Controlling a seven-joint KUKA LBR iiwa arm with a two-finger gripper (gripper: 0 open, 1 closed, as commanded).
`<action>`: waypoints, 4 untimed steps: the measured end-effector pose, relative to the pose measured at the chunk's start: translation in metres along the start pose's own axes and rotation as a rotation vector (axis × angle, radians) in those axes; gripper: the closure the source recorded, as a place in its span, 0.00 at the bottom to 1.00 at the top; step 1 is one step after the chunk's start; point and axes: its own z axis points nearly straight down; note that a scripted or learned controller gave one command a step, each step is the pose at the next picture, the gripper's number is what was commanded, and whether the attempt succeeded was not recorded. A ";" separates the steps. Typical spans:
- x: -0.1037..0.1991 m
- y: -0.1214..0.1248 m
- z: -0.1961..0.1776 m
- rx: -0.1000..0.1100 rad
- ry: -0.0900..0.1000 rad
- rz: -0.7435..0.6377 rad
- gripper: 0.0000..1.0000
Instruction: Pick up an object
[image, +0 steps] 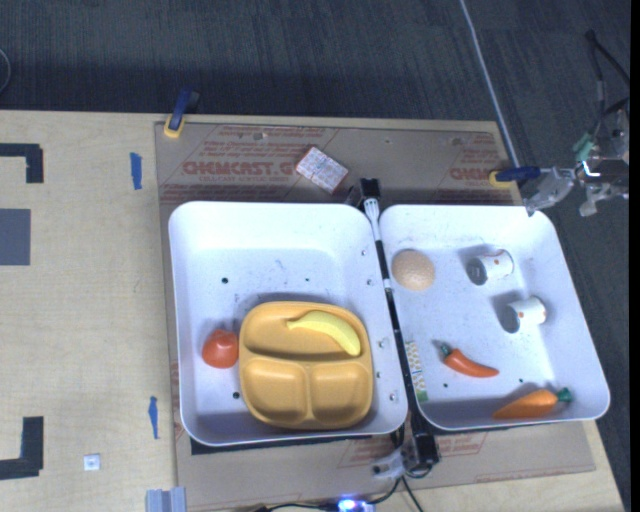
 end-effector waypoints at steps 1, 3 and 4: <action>0.032 0.014 0.115 0.001 0.001 -0.001 0.00; 0.106 -0.007 0.165 -0.005 -0.002 0.000 1.00; 0.106 -0.007 0.165 -0.005 -0.002 0.000 0.00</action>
